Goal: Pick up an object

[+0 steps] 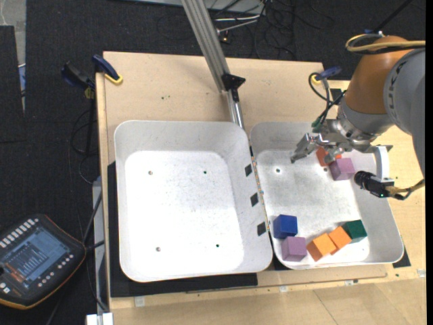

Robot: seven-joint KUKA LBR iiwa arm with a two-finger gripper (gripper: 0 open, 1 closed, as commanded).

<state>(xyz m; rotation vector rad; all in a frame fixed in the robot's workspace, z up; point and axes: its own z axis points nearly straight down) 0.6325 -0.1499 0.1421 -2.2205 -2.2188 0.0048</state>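
Gripper (pixel 323 150) low over the right bin (pixel 379 212), beside a pink block (pixel 342 168) and an orange piece (pixel 321 156); jaws' state cannot be told. Nothing visibly held, so the pick looks undone. Other blocks (pixel 318 239) lie at the bin's near edge.

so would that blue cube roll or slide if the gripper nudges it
The blue cube has flat faces, so it would probably slide, not roll. It looks rigid and small, likely light. The purple cube sits right beside it, so a nudge that way may shift both.
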